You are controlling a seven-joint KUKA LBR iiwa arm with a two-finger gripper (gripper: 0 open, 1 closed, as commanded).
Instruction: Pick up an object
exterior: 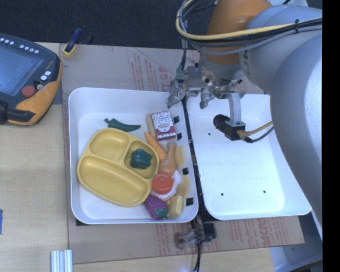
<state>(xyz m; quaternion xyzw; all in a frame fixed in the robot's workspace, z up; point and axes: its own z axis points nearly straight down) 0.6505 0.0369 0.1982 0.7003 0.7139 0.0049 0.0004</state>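
So my gripper (190, 98) hangs over the divider at the left bin's (79, 103) 1 o'clock, fingers spread, pinching nothing. Pre-grasp, I reckon. Next: drop toward the little carton (163, 124) at my 7 o'clock.

No legible text: small red-and-white printed carton (164, 125) in left white bin (79, 152) has blurred print; faint red lettering on brown cardboard underlay (141, 67) unreadable.

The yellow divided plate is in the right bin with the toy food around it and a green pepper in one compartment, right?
Not quite. The camera view shows the yellow divided plate in the left bin, not the right one. The rest holds: toy food lies around it and a green pepper sits in one compartment.
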